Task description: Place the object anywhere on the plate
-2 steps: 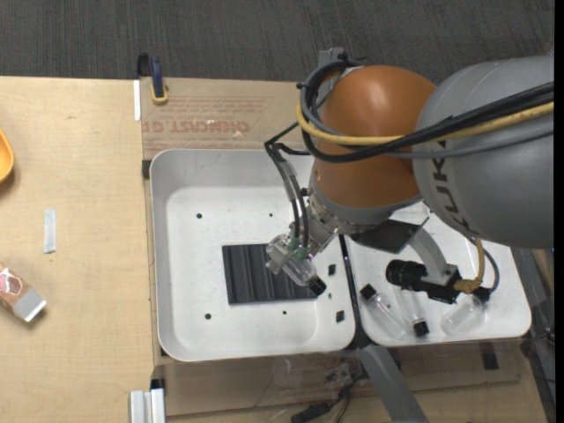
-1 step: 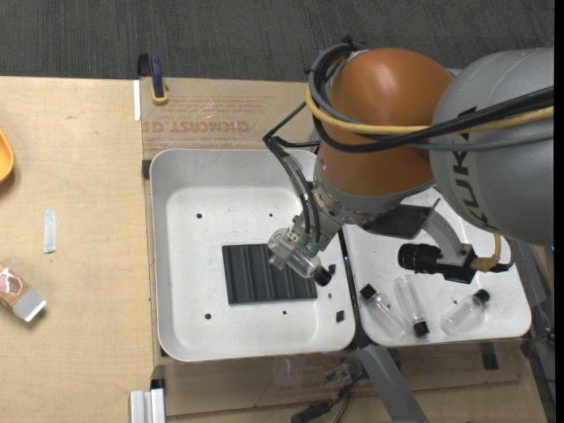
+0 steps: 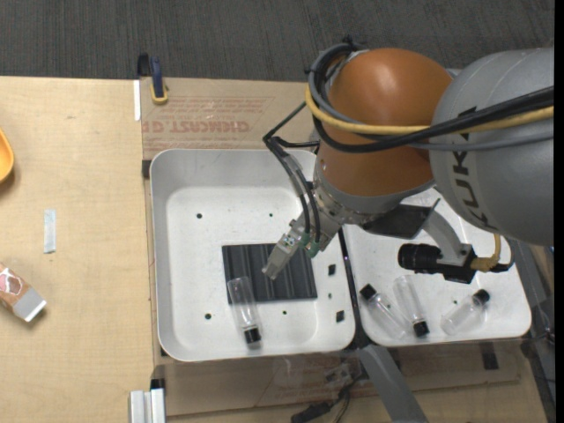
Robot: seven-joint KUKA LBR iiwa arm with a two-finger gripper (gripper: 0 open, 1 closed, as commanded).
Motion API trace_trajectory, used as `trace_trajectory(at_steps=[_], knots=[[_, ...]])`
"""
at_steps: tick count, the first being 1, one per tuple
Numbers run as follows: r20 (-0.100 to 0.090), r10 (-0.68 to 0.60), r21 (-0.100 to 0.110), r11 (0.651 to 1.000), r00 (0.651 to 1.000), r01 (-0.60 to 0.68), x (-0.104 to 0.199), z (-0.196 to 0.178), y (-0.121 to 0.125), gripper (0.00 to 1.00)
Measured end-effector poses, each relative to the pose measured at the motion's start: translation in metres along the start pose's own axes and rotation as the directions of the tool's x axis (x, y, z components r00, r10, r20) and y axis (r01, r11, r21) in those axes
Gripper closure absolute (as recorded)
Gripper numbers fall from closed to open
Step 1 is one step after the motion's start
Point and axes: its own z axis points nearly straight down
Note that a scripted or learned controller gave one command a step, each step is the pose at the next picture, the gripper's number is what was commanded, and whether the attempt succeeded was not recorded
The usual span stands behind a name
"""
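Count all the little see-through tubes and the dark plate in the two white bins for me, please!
Clear tubes in left bin: 1
Clear tubes in right bin: 3
Dark ridged plate: 1
Total: 5

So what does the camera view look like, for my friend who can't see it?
A grey and orange robot arm reaches from the right, its hand over a dark ridged plate in the left white bin. A clear vial lies half on the plate's front edge; more vials lie in the right bin.
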Motion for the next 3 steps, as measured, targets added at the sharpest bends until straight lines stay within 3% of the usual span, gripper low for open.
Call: trace_trajectory(at_steps=[1, 2, 3], knots=[[0.001, 0.001, 0.001, 1.000, 1.000, -0.001, -0.001, -0.008, 0.000, 1.00], [0.000, -0.057, -0.001, 0.998, 0.998, 0.057, -0.013, -0.002, -0.013, 1.00], [-0.003, -0.106, 0.001, 0.994, 0.994, 0.106, -0.002, 0.066, -0.003, 1.00]])
